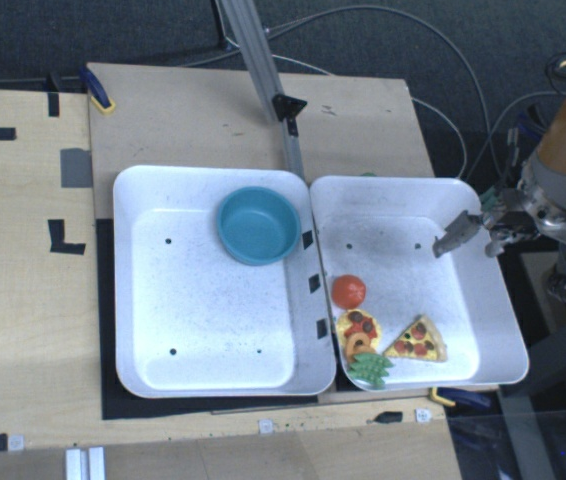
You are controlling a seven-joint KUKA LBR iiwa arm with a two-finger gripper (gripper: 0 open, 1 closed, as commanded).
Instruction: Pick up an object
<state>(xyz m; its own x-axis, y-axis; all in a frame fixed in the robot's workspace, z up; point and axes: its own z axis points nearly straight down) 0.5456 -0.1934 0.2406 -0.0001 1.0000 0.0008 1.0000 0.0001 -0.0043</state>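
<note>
Left bin [153, 298]: blue bowl [258, 225] at its upper right corner, beside the divider. Right bin [403, 218], near edge: red tomato [349, 291], toy with green leaf [363, 346], pizza slice [418, 340] rightmost. Hand [468, 230] hovers over that bin's right rim, nothing between its fingers; how wide they stand, cannot tell.

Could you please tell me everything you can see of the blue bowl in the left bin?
The blue bowl is a round, plain teal-blue dish that looks like smooth plastic, with a slightly lighter rim and a deep, bare inside. It stands upright, mouth up, on the floor of the left bin, in that bin's far right corner, close to the wall it shares with the right bin. Nothing rests in it or leans on it, and the gripper is well away, over the other bin.
</note>
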